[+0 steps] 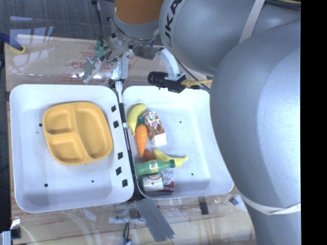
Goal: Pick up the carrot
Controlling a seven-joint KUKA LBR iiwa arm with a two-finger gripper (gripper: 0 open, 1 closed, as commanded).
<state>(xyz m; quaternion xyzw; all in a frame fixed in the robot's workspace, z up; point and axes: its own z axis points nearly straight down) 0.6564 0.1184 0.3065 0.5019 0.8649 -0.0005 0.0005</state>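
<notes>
**Carrot lies in the right bin, gripper raised beyond the far rims**

The carrot [141, 139] lies in the right bin [196, 137], close to that bin's left wall, with its green top toward the far end and its tip toward the near end. A banana [134, 116] curves just beside its upper end, on the left. A small carton [154, 128] with a brown and white label rests touching or nearly touching the carrot's right side. Below the carrot's tip, a second yellow piece of fruit [171, 157] stretches to the right, and a green bottle [154, 167] lies across the bin under it. A small can [157, 182] sits nearest the front rim. These 6 things crowd the left half of the bin.

The left bin [30, 188] holds 1 yellow divided plate [77, 132] with 3 compartments, set a little left of the bin's middle.

The gripper [110, 60] hangs above the tabletop [56, 55] past the far rims of the 2 bins, near where they meet, well apart from the carrot. Nothing shows between its fingers, and whether they are spread or closed cannot be told from this angle. The arm [245, 86] sweeps in from the right, its grey bulk covering the right bin's right side, with the orange band [135, 4] just above the wrist.
</notes>
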